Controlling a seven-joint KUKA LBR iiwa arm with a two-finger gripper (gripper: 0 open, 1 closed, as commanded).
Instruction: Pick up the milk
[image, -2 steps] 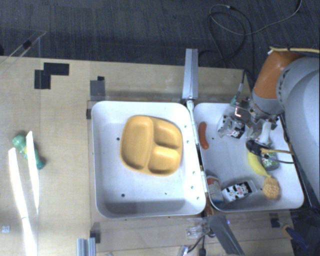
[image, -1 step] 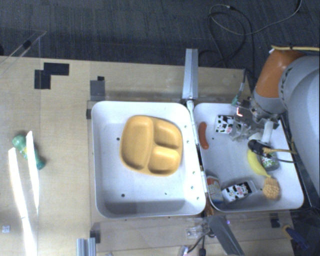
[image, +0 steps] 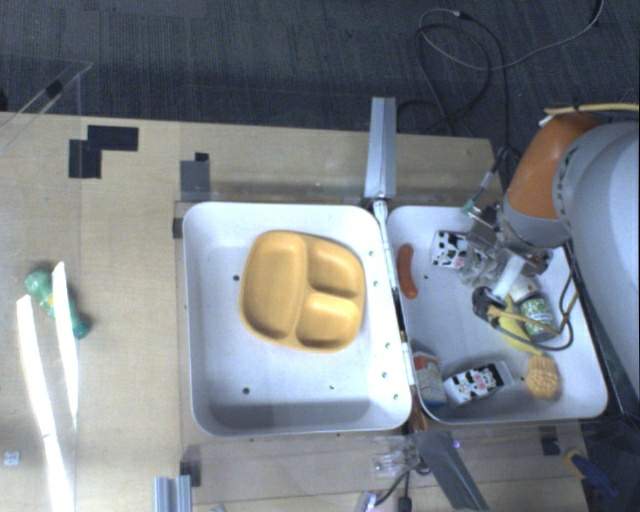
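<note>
Two small white cartons with black cow patches lie in the right bin (image: 580, 400). One milk carton (image: 447, 250) sits near the bin's back left. A second one (image: 474, 381) lies on its side by the front wall. My gripper (image: 482, 262) hangs low over the bin, just right of the back carton and close to touching it. The grey arm with its orange band (image: 535, 180) comes in from the right. Nothing is visibly held.
The right bin also holds a red sausage (image: 405, 272) by its left wall, a can (image: 427, 373), a round waffle (image: 541, 376), and a banana with a green item (image: 527, 315) under the wrist. A yellow divided tray (image: 303, 290) lies in the left bin (image: 215, 400).
</note>
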